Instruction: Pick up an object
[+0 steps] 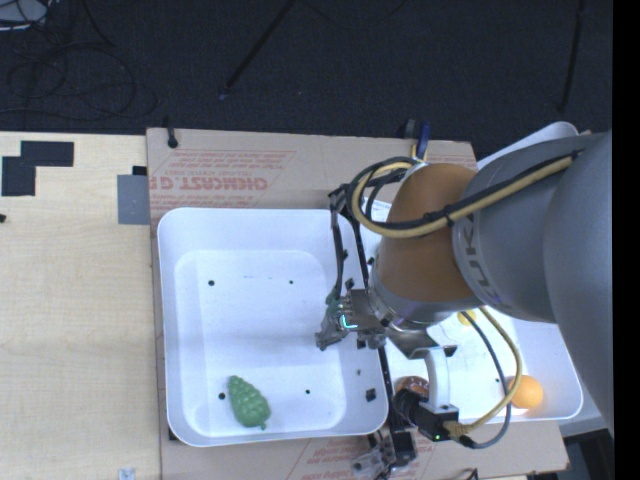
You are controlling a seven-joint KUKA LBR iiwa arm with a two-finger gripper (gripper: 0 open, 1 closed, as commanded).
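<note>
1. Grey arm (540, 238), with its orange band (425, 233), looms nearest the camera view, stretching in from the right over the wall between the two white bins.
2. Its gripper (335, 336) sits low at the left bin's (185, 268) right side; whether it is apart or together, I cannot tell.
3. Nothing looks lifted yet, so the pick seems still to be done.
4. Left and below the gripper, apart from it, a green knobbly object (248, 402) lies near the left bin's front wall; an orange ball (526, 394) rests in the right bin (570, 393).
</note>
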